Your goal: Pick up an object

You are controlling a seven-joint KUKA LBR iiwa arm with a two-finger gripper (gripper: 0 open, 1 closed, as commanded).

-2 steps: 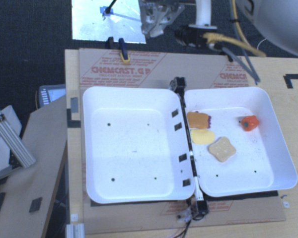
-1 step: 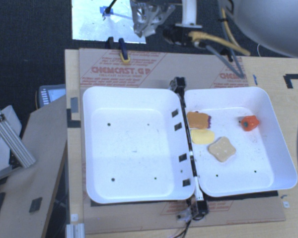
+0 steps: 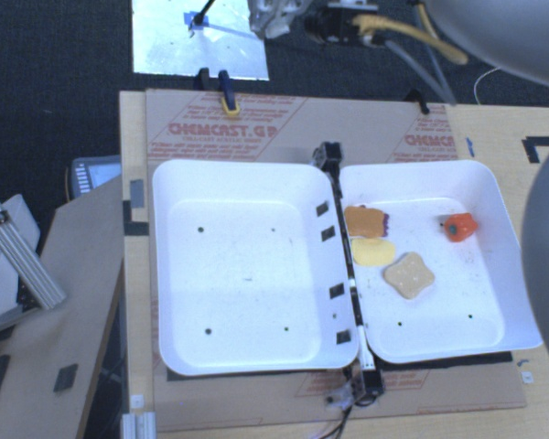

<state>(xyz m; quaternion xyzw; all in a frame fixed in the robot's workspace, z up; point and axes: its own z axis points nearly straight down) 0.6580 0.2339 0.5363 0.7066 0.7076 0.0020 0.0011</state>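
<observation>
The right bin point(image 3: 494, 327) holds several small items. An orange-brown piece with a purple edge point(image 3: 365, 221) lies by the bin's left wall, and a flat yellow piece point(image 3: 373, 252) touches it just in front. A tan, square-ish cracker shape point(image 3: 409, 275) sits a little right of the yellow piece. A red-orange pepper-like item point(image 3: 458, 227) lies alone toward the right. My gripper point(image 3: 279, 7) hangs high at the top of the view, beyond the back edge of the bench and far from both bins.
The left bin point(image 3: 165, 273) sits beside the right one, joined by black clips along the shared wall point(image 3: 334, 236). A shiny metal sheet point(image 3: 174, 26) lies behind the bench. Cables point(image 3: 412, 30) and the grey arm point(image 3: 503, 7) cross the top right.
</observation>
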